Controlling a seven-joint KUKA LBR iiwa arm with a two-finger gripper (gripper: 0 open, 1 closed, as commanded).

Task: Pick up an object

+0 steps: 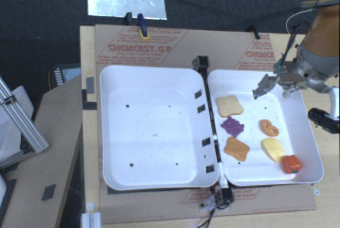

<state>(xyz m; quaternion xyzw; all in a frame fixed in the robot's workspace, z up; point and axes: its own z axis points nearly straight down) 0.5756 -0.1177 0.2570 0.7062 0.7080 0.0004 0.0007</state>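
Toast slice (pixel 229 106) lies near the right bin's (pixel 313 136) inner edge, apart from the gripper (pixel 273 84); long axis runs bin-widthwise. Jaws parted, holding nothing.

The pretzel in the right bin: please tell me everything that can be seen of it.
The pretzel is a small orange-brown toy, twisted into loops with small holes; it looks like plastic, though the picture is too coarse to be sure. It lies flat on the floor of the right bin, in its right half. Nothing touches it: the yellow piece lies just below it, the purple piece to its left, the toast slice farther up and left. The gripper hovers above it, apart from it.
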